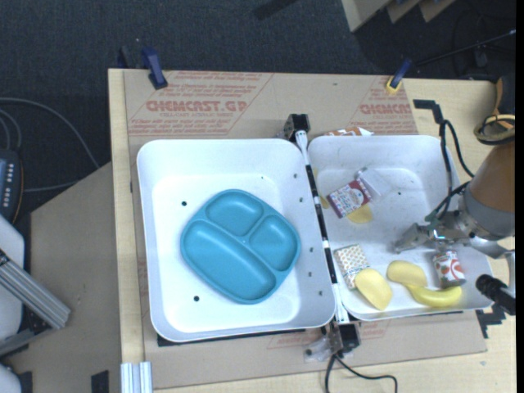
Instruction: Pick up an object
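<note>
**Arm low over the right bin's near-right corner**

Arm [498, 188] enters from the right edge, orange band visible above the grey wrist, leaning down into the right bin [409, 150]. Gripper [438, 240] sits low at the bin's right side. Metal linkage fans out to the left of it. Cannot tell whether it is released or clenched; nothing can be made out in its grip.

Right bin contents, all in the near half or centre:
- small red-and-white packet [350, 195], mid-bin, tilted, with a yellow piece [360, 214] touching its lower edge
- checkered packet [352, 259] near the divider
- yellow lemon-like object [372, 287] just below the checkered packet, touching or nearly so
- banana [422, 285] along the near wall, curving right
- small red-and-white can [448, 268] just above the banana's right end, directly beside the gripper

Left bin [164, 187] holds one blue compartment plate [239, 245], roughly centred, white floor showing all around it.

Open room: far half of the right bin is bare floor, apart from the packet at its edge. Near-right corner is crowded: can, banana and bin wall close together. Black cable [446, 142] runs along the right bin's far-right rim.
</note>
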You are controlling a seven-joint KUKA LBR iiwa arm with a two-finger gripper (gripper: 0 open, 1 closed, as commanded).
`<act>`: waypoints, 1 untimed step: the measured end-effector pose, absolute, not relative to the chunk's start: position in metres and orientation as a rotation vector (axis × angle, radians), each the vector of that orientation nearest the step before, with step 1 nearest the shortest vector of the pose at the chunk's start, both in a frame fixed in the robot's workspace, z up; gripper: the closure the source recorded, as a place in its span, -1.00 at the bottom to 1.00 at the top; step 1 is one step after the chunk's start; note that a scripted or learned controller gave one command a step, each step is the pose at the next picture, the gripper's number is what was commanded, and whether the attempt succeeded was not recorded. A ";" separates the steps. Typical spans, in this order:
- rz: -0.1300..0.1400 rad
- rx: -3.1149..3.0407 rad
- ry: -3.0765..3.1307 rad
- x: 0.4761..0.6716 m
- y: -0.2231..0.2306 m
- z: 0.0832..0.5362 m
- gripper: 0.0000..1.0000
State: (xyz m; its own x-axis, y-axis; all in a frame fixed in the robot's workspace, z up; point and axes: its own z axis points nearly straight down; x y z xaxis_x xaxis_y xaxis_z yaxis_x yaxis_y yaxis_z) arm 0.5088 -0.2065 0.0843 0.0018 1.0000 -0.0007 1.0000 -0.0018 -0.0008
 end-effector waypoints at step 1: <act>-0.001 -2.221 -2.224 0.569 -0.177 0.085 -1.00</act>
State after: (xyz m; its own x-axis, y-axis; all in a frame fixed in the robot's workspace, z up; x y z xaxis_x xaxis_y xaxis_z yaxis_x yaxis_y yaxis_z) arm 0.5687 -0.1768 0.0847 -0.0012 1.0000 -0.0006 1.0000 0.0012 0.0019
